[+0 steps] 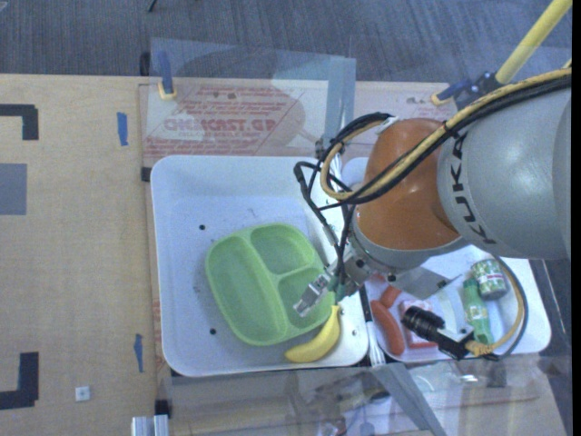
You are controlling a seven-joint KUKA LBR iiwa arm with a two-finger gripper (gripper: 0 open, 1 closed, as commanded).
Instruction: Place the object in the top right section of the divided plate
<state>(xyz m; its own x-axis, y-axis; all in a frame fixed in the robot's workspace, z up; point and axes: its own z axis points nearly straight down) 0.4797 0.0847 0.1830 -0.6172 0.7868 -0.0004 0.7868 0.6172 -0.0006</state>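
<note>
Dark grey carpet floor [82, 16] at top; light wooden bench [73, 243], blue tape strips [122, 128], black corner marks [25, 121].

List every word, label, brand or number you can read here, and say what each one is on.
"KUKA": black letters on the grey arm, cut off in part at the edge of the casing.
Red print on the clear sheet behind the left bin: too blurred to read.
Label on the green bottle in the right bin: too small to read.
</note>
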